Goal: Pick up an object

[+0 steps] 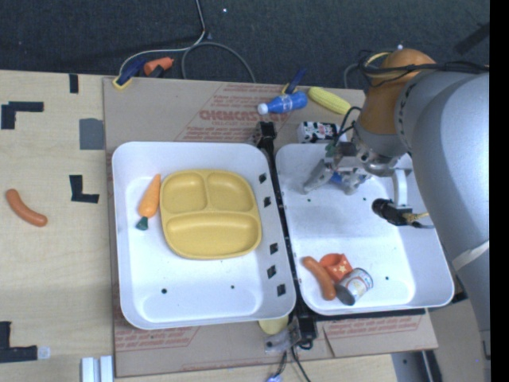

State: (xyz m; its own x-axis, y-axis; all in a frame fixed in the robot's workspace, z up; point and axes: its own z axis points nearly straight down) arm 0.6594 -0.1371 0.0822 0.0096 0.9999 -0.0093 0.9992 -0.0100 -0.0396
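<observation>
My gripper (334, 183) hangs low over the far end of the right bin (421, 261), its two grey fingers spread open above the bare white floor. Nothing sits between them. At the near end of the same bin, well away from the gripper, lie a crumpled orange-red object (336, 263), a reddish sausage (318, 278) and a small silver can (355, 285) on its side. The left bin (131, 285) holds a yellow divided plate (211, 213) with a carrot (149, 196) lying beside its left edge.
Behind the bins on the cardboard lie a blue bottle (285, 103) and a yellow banana-like item (328, 99). A loose sausage (25, 208) rests on the bench at far left. Black clips line the divider (274, 213) between the bins. The arm's body covers the right side.
</observation>
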